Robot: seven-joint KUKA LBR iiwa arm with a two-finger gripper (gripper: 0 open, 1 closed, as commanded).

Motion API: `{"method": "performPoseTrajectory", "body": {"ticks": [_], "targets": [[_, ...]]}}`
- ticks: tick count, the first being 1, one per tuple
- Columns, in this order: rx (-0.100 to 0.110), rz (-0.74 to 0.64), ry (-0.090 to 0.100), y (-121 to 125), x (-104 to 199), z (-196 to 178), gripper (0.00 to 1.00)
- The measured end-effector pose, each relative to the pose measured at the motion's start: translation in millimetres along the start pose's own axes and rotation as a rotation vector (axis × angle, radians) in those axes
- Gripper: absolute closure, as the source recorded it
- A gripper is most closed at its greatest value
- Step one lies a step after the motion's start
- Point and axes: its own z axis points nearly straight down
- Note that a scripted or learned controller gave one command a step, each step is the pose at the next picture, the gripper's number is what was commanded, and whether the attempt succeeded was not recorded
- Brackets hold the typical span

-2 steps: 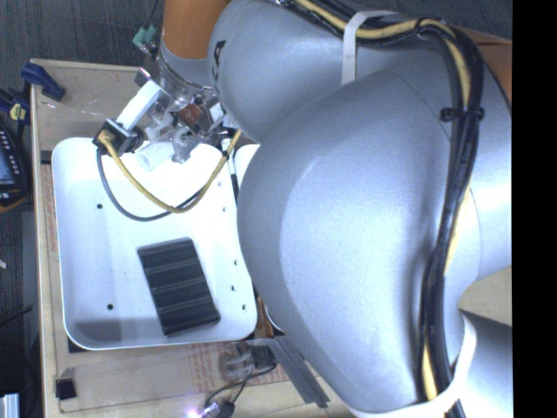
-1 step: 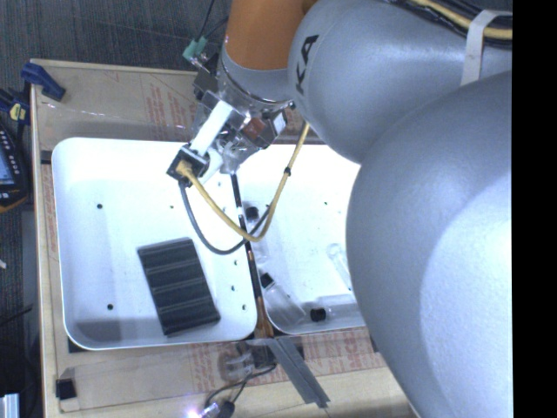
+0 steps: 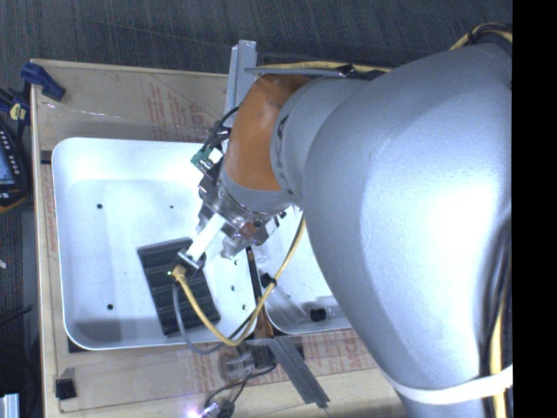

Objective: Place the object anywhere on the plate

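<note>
The tool [image 3: 235, 232] hangs over the 3 o'clock side of the left bin [image 3: 87, 233]; spread or pinching, I cannot tell. The arm [image 3: 418, 190] hides where the object lies, so a release here risks delivering nothing.

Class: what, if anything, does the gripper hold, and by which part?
It cannot be told: the gripper is low over the left bin, its tip hidden from the camera.

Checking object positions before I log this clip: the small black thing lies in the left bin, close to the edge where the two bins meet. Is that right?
Not quite: the bin is wrong. The camera view shows the small black thing lying in the right bin, close to the edge where the two bins meet.
</note>
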Motion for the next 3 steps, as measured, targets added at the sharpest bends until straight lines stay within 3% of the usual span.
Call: {"method": "performPoseTrajectory", "body": {"ticks": [1, 2, 3], "targets": [[-0.006, -0.632, 0.004, 71.7, -19.1, -2.1, 1.00], [-0.003, -0.814, 0.003, -8.7, -52.5, -11.2, 1.00], [-0.006, -0.754, 0.004, -50.5, -19.8, -89.8, 1.00]]}}
